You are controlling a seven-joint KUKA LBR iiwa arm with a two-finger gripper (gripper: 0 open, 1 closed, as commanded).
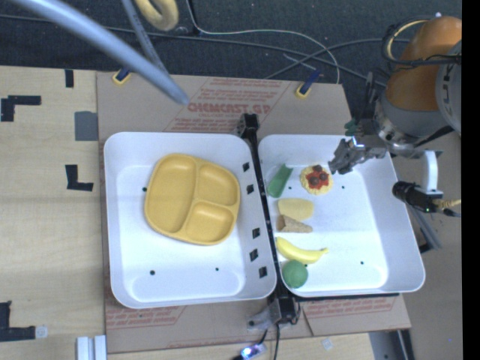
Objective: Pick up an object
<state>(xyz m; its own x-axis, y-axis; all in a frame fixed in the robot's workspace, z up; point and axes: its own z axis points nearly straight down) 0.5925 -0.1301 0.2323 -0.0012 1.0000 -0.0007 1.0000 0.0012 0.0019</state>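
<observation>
The hand (343, 158) is held over the right bin (375, 223), just beside a small tart (316, 179); its grip cannot be told. The banana (301, 251) is laid near the bin's left wall, its long axis running left to right.

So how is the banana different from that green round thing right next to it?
The banana is yellow, long and curved, lying on its side across the bin; the green ball-shaped item is green, compact and rounded. The banana takes up more room, stretching well past the green item's width. The banana lies farther from the bin's front wall, the green item closer to it. Both sit in the right bin, touching or nearly so, with the gripper away from them.
</observation>
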